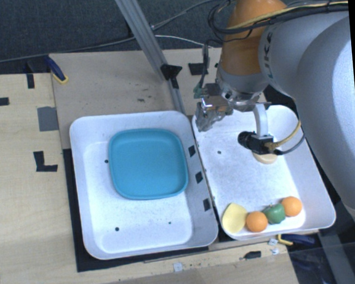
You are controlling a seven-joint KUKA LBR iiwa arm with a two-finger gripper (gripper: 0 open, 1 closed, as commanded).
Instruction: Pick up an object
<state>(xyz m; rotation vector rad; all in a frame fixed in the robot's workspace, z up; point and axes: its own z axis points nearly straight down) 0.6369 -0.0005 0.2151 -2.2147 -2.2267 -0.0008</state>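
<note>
— Two shallow white plastic bins are sitting side by side on the pale wooden tabletop (pixel 20 183), with dark floor showing beyond its far edge. What is lying in them?

— The left bin (pixel 99 238) is carrying a square turquoise plate (pixel 147 163), lying flat. The right bin (pixel 242 170) is holding a row along its near rim: a pale yellow rounded piece (pixel 233 217), a small orange ball (pixel 256 221), a green lumpy toy (pixel 274 214) and a second orange ball (pixel 292 206). The row is running left to right, rising slightly toward the right.

— And the arm?

— The grey arm with the orange band (pixel 248 33) is reaching in from the right, and its metal tool (pixel 207 114) is hanging over the far left corner of the right bin, well apart from the row. Whether it is apart or together, I cannot tell.
</note>
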